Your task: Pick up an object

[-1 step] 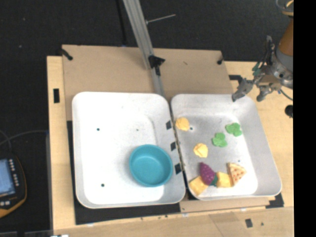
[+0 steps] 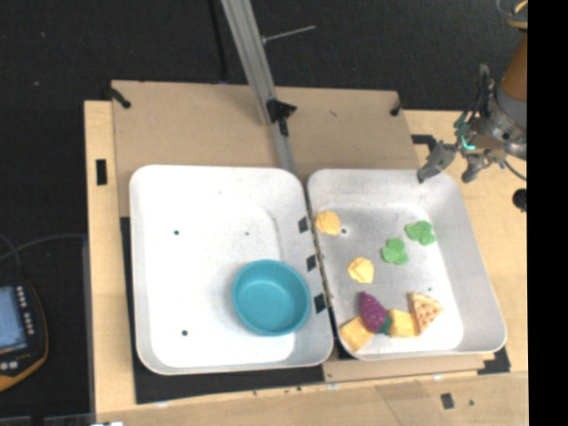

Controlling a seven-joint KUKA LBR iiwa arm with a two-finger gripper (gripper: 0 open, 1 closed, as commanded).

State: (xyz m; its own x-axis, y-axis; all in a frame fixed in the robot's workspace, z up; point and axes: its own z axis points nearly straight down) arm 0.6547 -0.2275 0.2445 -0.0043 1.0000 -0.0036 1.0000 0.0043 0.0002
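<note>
Nothing picked yet. My gripper (image 2: 451,160) hangs over the right bin's (image 2: 461,211) far right corner, fingers spread, empty. Toys, e.g. grapes (image 2: 373,310), sit nr its near edge; whole grab left.

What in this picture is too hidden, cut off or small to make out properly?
- Arm: cut off by the camera view's right edge; just the wrist end shows.
- Gripper: too small to tell how its fingers stand.
- Purple toy and the yellow pieces beside it: crowded together, so their shapes blur.
- Handheld screen: cropped by the left edge.
</note>
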